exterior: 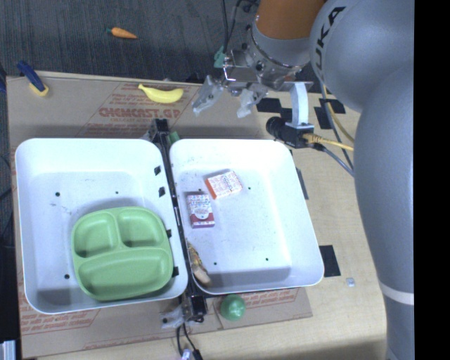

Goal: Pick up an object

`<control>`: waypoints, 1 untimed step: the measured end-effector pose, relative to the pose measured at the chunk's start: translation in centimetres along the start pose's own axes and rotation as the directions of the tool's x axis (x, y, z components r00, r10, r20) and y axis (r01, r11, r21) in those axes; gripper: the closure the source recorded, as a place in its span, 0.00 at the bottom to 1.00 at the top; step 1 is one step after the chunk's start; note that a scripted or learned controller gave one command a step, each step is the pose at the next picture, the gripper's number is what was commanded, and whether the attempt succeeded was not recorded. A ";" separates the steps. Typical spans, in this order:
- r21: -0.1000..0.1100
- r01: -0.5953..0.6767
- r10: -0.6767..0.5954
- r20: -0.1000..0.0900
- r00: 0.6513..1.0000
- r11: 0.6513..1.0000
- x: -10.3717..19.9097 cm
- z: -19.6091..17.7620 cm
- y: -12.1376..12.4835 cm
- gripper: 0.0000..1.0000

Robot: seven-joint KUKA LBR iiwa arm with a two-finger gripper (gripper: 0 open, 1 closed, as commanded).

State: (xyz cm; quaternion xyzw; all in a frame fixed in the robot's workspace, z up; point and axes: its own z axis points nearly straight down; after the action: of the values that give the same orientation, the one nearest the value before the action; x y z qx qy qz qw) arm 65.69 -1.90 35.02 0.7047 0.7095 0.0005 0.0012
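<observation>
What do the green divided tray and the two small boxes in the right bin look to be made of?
Green tray: probably moulded plastic, matte, with rounded compartment edges and one even colour. Orange-and-white box and dark red box: likely printed cardboard, given flat faces, sharp corners and label graphics; the print is too small to read.

Grey arm w/ black lettering, orange wrist band, silvery gripper (yellow cable nearby)

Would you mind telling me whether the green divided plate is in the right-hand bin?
No, the green divided plate lies in the left bin, beside the right bin.
</observation>
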 end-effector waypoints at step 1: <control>0.003 -0.005 0.005 0.002 1.000 1.000 -12.5 1.9 -0.2 0.00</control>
State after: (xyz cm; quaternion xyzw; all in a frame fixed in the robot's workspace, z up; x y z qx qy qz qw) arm 65.59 -14.43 33.12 0.7065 0.7077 -0.0016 0.0008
